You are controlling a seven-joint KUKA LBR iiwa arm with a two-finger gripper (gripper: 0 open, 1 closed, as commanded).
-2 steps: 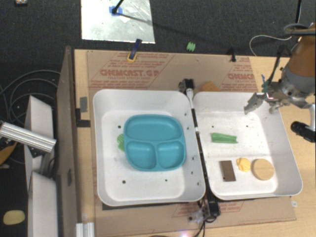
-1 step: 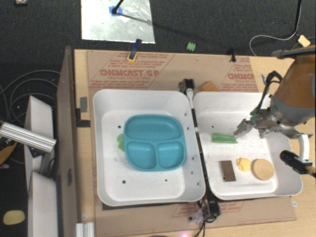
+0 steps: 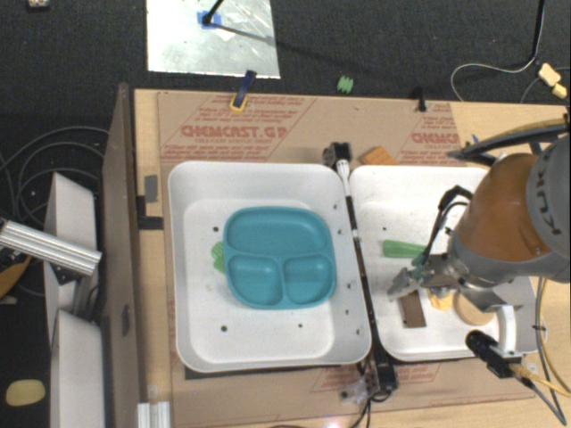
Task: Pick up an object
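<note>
Brown block [image 3: 411, 310] lay flat in the right bin [image 3: 393, 205], toward that bin's near-left part. Gripper [image 3: 406, 283] hung right above the block's upper end, close to it; contact unclear. Finger state: cannot tell, too blurred and dark. Green strip [image 3: 401, 250] lay just beyond the gripper, further up the right bin floor. Small yellow piece [image 3: 441, 301] sat just right of the brown block, tucked under the wrist. Arm [image 3: 504, 217] with orange band covered the right bin's right half. Left of the right bin, touching it rim to rim, stood the left bin [image 3: 192, 194] with a teal divided tray [image 3: 279, 257]; a green item [image 3: 217, 256] peeked from under the tray's left edge.
</note>
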